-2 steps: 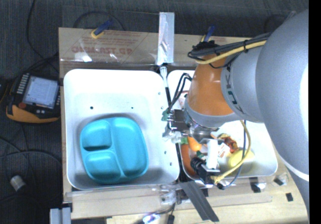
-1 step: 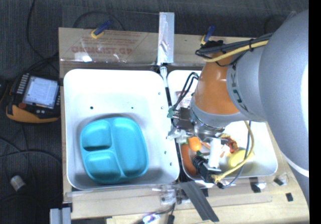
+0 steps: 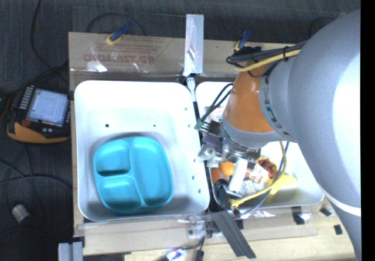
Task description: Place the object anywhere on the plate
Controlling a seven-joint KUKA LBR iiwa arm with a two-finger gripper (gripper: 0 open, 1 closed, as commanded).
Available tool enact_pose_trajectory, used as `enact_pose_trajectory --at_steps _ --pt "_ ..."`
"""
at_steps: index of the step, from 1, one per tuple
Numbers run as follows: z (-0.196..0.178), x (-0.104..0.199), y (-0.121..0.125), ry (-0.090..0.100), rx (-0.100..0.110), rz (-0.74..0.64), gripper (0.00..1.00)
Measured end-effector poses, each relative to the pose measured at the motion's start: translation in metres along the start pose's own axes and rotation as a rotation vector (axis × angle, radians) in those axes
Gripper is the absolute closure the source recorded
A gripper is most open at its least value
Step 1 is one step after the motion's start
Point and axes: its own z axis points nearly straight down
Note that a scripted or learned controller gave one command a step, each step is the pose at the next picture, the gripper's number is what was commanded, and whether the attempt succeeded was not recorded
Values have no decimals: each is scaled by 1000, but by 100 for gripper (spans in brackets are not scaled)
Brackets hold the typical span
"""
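Far left, a handheld control unit (image 3: 42, 110) lies on the floor beside the desk (image 3: 135, 55). In the left bin (image 3: 88, 99) sits the blue divided plate (image 3: 133, 173), nothing on it. Moving right, the arm (image 3: 258, 107) reaches down into the right bin (image 3: 307, 198), its hand (image 3: 231, 175) low among a jumble of small objects (image 3: 261, 175) there; I can't tell whether it grips anything.

bench (image 3: 132, 58): wooden | left white bin (image 3: 88, 102) and right white bin (image 3: 304, 195) side by side on it
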Motion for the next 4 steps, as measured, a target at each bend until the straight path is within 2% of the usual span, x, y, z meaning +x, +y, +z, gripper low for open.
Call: enact_pose_trajectory --at_steps 1,2,3,4 --pt "-4 -18 11 -2 -1 -130 100" --pt "-12 -18 11 -4 3 -131 100" --pt "-1 40 62 -1 -1 -233 100" --pt "-26 60 2 0 0 -240 100"
